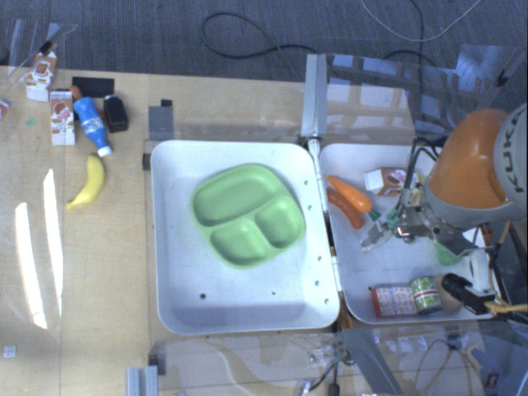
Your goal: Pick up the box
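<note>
Wooden table (99,254): two white bins side by side, left bin (165,246), right bin (355,304). Left of the bins lie a banana (89,181), blue bottle (91,124), small cartons (61,116), black block (115,112).

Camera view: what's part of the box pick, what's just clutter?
Job:
- box, front of the right bin
- claw, hovering mid-bin

Clutter:
- carrots
- green can
- white packet
- green divided plate in left bin
- banana, blue bottle, small cartons on the bench
</note>
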`<control>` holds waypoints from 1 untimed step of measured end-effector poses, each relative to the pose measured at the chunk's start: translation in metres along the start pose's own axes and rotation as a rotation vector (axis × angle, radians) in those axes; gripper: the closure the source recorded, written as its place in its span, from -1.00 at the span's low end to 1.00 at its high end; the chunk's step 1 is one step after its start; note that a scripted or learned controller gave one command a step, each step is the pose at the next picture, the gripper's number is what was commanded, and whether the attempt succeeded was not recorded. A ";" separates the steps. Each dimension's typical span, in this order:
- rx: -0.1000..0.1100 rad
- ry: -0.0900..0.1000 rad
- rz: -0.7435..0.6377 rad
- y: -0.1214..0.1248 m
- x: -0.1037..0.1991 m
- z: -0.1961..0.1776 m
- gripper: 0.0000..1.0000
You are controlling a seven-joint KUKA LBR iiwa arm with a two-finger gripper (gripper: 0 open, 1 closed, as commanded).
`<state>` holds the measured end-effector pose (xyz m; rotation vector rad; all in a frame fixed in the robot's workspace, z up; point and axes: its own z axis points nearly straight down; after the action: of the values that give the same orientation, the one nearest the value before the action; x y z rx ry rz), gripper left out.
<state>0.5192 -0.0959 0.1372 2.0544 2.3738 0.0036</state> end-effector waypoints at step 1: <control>-0.003 -0.001 0.160 0.040 -0.029 0.005 -1.00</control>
<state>0.5631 -0.1184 0.1321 2.2354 2.2007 0.0064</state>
